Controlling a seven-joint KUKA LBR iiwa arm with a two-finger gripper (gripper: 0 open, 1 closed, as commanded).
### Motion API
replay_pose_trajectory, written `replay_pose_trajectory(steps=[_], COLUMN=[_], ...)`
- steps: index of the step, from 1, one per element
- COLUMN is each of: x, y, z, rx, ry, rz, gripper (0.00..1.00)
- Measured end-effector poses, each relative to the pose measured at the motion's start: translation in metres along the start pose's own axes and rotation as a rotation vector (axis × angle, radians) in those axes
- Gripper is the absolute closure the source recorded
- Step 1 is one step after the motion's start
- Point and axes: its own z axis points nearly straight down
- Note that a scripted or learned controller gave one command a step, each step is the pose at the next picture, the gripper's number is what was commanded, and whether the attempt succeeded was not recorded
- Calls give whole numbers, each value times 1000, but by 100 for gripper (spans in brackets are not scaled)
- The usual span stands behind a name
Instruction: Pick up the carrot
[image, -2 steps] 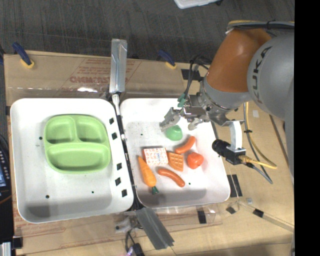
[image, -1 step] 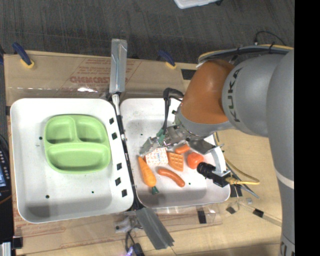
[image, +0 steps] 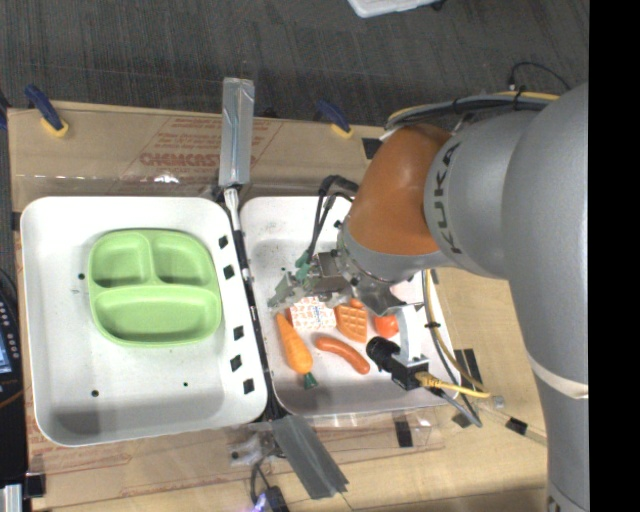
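Presently the carrot (image: 295, 345) lies in the right bin (image: 262, 225), long axis running near-to-far, just near-left of the gripper (image: 312, 282). Whether the gripper is wide or narrow cannot be told.

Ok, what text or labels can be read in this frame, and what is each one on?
"KUKA", partly cut off, on the grey arm.
Red print on the cardboard sheet behind the bins: too faint to read.
Red marks on the small white packet beside the carrot: too small to read.
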Motion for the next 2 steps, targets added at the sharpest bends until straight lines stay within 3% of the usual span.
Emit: replay_pose_trajectory(steps=[1, 2], x=[-30, -49], y=[-42, -32], z=[0, 97], rx=[-2, -3], ry=[-1, 0], rz=[13, -34], gripper=[0, 0])
